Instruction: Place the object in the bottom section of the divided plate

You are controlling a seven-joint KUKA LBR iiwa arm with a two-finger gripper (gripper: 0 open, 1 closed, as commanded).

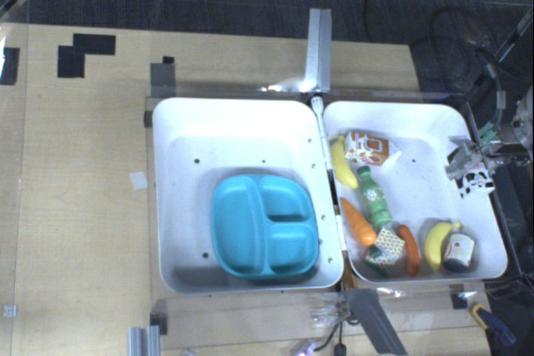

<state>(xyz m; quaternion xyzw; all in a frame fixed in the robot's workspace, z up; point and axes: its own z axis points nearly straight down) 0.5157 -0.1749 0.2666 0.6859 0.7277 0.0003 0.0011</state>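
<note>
A blue divided plate lies in the left bin, toward its front. It has one long section on the left and two smaller ones on the right, and nothing lies in any of them. My gripper hangs over the right edge of the right bin, far from the plate. A small black-and-white patch sits right under it; I cannot make out what that is. The toy food lies to the gripper's left and below it.
The right bin holds a yellow banana, a small carton, a green bottle, a carrot, a checked block, a red sausage, a second banana and a can. A metal post stands behind the bins.
</note>
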